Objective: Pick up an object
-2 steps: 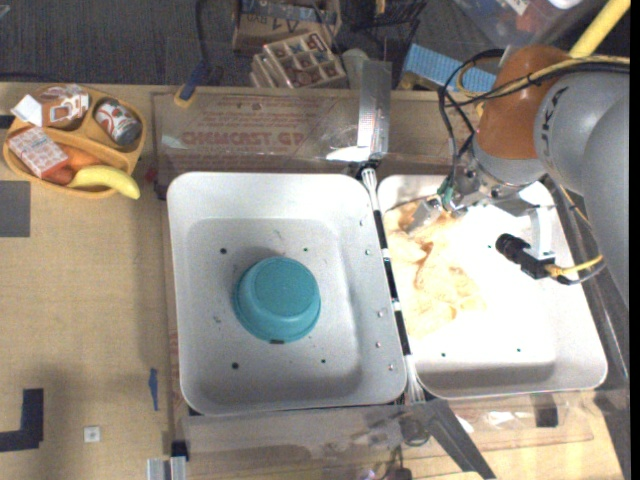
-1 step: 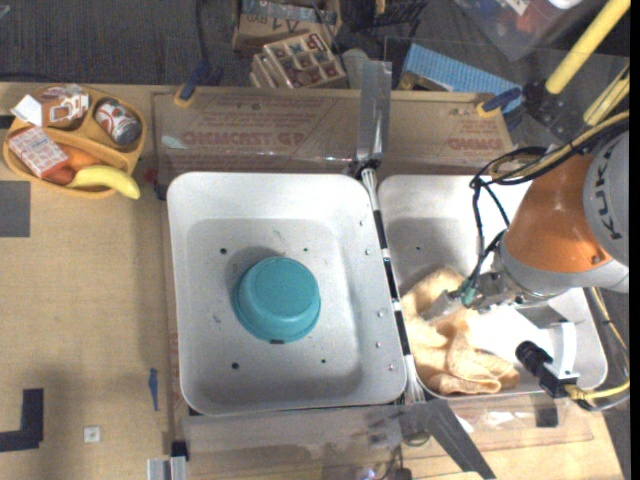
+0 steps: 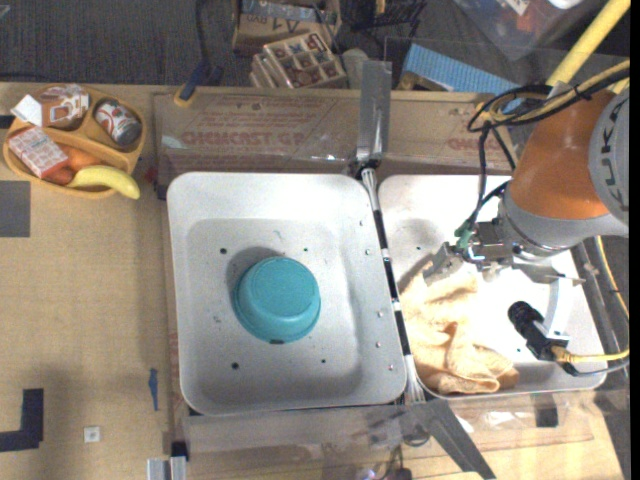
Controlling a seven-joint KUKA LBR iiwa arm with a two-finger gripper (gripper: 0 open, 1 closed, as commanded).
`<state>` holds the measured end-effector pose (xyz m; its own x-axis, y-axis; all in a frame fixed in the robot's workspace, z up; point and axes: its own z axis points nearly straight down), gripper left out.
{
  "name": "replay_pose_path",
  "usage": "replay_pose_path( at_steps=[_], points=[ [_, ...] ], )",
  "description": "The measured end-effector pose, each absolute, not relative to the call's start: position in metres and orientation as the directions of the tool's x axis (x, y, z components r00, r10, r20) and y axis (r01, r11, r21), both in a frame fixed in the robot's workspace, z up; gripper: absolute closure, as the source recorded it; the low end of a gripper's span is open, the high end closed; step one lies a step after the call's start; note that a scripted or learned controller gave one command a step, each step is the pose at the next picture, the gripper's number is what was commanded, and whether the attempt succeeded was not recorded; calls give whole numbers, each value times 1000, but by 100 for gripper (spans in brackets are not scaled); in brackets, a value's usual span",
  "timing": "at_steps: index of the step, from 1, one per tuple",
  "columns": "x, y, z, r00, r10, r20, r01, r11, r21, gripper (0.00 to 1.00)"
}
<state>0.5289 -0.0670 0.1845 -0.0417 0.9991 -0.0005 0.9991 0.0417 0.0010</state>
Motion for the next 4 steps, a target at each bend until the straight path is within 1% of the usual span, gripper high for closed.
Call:
replay_pose_path(
  at_steps=[1, 2, 3, 4],
  points=[
    [544, -102, 127, 74, 997, 0, 997, -74, -2, 0],
    [568, -180, 88, 47, 999, -3, 999, -47, 8, 0],
    [594, -103, 89, -399, 917, -5, 917, 399, 9, 0],
    [596, -105, 101, -395, 919, -7, 918, 395, 15, 100]
  ],
)
